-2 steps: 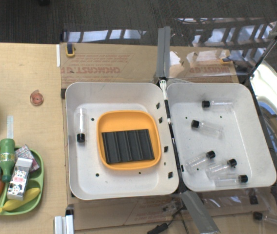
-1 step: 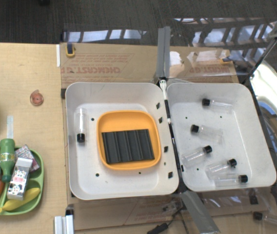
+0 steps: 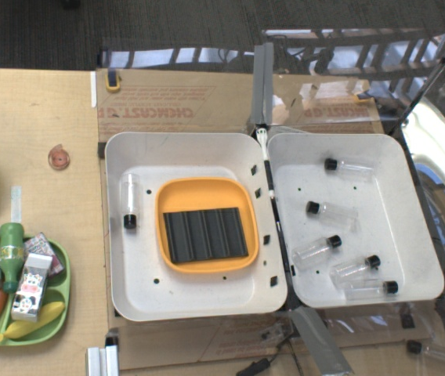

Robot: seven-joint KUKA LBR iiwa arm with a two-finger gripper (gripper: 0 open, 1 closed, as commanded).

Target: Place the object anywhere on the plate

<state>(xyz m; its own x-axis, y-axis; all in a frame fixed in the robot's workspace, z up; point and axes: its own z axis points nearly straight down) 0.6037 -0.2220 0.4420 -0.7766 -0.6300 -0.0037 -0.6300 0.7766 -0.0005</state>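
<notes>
A yellow plate [image 3: 207, 190] sits in the left bin [image 3: 199, 292]. One clear tube [image 3: 129, 198] lies just beside it. Maybe five more tubes [image 3: 346, 165] lie in the right bin [image 3: 379, 210].

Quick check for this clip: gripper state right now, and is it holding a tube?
Gripper: cannot be told from this camera view. The tubes lie loose: five in the right bin, one in the left bin beside the plate.

The bench [image 3: 34, 116] bears two white bins [image 3: 121, 288].

A square orange plastic plate [image 3: 205, 194] with a black ribbed insert [image 3: 208, 234] sits mid-left bin [image 3: 121, 288]; 1 clear black-capped vial [image 3: 129, 204] lies beside it, 5 vials [image 3: 346, 164] in the right bin [image 3: 418, 210].
</notes>
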